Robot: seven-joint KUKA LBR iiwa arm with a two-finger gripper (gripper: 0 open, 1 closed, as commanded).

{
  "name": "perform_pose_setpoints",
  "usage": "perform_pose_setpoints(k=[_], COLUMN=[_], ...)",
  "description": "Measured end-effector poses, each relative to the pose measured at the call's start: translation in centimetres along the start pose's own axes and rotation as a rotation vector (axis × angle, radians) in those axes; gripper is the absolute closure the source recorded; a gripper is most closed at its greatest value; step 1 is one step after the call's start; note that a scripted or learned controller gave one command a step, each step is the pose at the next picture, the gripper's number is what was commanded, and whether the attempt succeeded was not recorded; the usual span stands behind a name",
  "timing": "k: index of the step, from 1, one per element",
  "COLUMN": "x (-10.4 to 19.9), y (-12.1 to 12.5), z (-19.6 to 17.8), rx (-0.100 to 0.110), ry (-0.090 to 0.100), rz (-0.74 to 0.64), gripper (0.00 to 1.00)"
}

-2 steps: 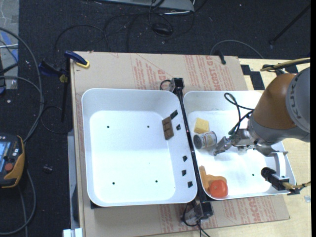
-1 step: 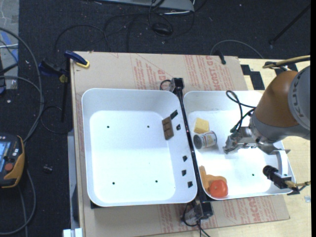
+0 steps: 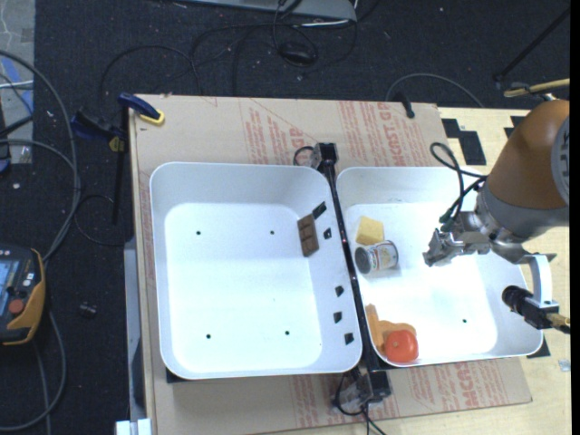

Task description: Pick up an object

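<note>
White walls frame the right bin, where the end effector hangs above the floor just right of a small tin can lying on its side; whether it is apart or together I cannot tell. A yellow block sits behind the can, near the divider wall, and a red tomato-like piece is crowded into the near corner, so the can probably offers the freest approach.

bright even overhead light, glare on the white bins, soft shadows, slightly grainy, mild blur
</note>
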State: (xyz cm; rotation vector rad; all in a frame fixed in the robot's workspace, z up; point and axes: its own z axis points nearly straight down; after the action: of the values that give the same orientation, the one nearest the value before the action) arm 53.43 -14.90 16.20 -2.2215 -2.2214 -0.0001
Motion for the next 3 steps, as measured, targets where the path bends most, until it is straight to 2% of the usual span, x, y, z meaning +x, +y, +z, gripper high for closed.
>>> perform_pose_setpoints(k=[1, 2, 3], x=[-0.3, -0.3, 4.2], y=[0.0, 0.0, 0.7], z=[-6.2, -10.7, -9.4], rx=[-0.004, -0.004, 0.001], ry=[-0.001, -0.001, 0.001], rz=[0.000, -0.001, -0.003], gripper=[1.00, 1.00, 1.00])
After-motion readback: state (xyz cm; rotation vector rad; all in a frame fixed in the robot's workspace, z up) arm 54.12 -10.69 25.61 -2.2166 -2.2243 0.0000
